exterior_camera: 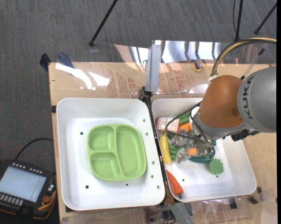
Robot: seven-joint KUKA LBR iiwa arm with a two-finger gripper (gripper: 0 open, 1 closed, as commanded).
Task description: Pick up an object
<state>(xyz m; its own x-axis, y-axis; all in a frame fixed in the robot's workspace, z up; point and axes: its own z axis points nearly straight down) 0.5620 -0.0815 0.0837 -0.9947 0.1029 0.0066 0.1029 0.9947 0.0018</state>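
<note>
My gripper [189, 149] is low in the right bin [236, 178], down among a pile of toy food. Under and around it lie a yellow banana-like piece [165, 148], green pieces [179, 120], an orange piece [185, 128] and a dark teal item [203, 159]. A green textured round piece [216, 166] lies just right of the gripper. An orange carrot [174, 183] rests near the bin's front left. The arm's orange band [220, 107] hides the back of the pile. I cannot make out anything held between the fingers.
The left bin [72, 115] bears a green divided plate [117, 151]. A metal post [152, 66] stands behind the divide between the bins. A teach pendant [21, 183] lies on the floor at lower left.
</note>
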